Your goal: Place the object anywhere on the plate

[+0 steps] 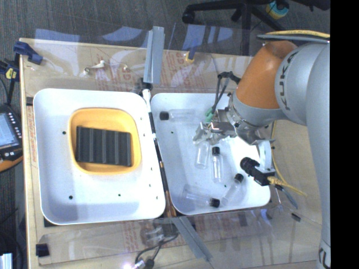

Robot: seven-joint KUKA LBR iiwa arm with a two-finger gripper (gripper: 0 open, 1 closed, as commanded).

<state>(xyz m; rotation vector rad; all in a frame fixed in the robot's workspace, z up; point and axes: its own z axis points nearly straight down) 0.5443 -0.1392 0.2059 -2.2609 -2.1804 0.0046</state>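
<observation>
**Arm over the right bin, vials not yet lifted**

Camera view. The arm (pixel 286 83), grey with an orange band, reaches in from the right and sets its gripper (pixel 213 130) low over the middle of the right bin (pixel 168 167). Whether the gripper is wide, narrow or holding anything cannot be told; its metal parts blur into the clutter beneath. Several clear vials with black caps lie flat in this bin: two (pixel 208 157) side by side just below the gripper, one (pixel 174 115) near the far left corner, two more (pixel 197 197) along the near edge. The plate (pixel 103 119), a yellow rounded rectangle with a dark ribbed insert (pixel 104 145), sits in the middle of the left bin (pixel 50 195), well apart from the vials. Likely step: grasping one vial. Smooth, round, transparent bodies may roll or slip, so a grasp across the body's middle, square to its long axis, seems best. Both bins are glossy white, shallow, with rounded corners.
</observation>
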